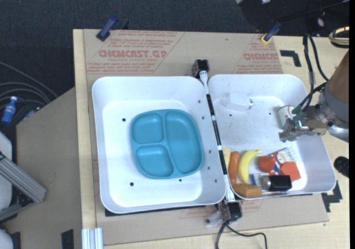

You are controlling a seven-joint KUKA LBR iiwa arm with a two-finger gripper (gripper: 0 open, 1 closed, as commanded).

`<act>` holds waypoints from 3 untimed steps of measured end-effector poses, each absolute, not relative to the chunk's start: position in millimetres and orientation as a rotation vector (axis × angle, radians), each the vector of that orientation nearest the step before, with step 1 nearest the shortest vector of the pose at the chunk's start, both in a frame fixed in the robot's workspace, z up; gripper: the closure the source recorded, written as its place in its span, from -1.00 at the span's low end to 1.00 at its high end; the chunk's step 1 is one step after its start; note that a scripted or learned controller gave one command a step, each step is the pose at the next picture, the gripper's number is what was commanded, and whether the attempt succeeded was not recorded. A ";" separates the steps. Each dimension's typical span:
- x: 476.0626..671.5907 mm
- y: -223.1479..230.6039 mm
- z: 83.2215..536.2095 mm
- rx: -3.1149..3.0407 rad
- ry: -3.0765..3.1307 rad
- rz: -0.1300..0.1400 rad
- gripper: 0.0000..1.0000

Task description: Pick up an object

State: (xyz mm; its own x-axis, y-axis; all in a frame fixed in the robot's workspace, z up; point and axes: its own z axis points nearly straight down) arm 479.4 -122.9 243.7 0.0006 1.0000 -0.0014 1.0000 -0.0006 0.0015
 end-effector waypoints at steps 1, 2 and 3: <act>479.4 -122.6 243.6 2.221 2.220 0.001 -1.00; 478.9 -165.6 127.7 2.225 2.221 -0.002 -1.00; 541.6 -159.9 84.4 2.220 2.222 0.000 -1.00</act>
